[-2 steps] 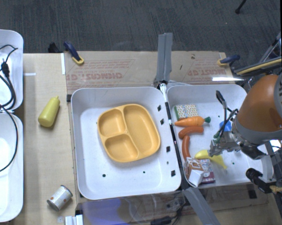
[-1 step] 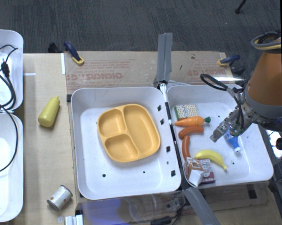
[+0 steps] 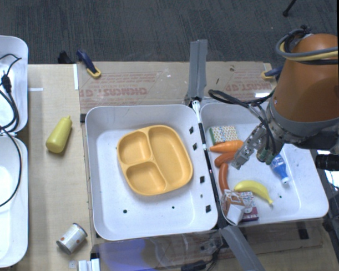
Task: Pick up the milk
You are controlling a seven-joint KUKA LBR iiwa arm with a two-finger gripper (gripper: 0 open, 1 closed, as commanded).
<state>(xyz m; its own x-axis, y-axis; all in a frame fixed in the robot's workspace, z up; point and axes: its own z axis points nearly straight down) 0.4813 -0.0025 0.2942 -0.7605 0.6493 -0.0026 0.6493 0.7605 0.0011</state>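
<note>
The milk (image 3: 239, 206) is a small brown and white carton lying on its side in the front left corner of the right bin (image 3: 305, 202). My gripper (image 3: 251, 158) hangs over the middle of that bin, behind the milk and apart from it, just right of the carrot (image 3: 227, 147). Its fingers look open, and I see nothing between them. The orange wrist band and grey arm cover the bin's back right part.
A banana (image 3: 254, 189), an orange sausage (image 3: 224, 178), a green patterned box (image 3: 223, 133) and a blue and white bottle (image 3: 280, 169) share the right bin. The left bin (image 3: 105, 206) holds a yellow divided plate (image 3: 154, 159). A yellow bottle (image 3: 59, 135) and a can (image 3: 71, 237) lie on the bench.
</note>
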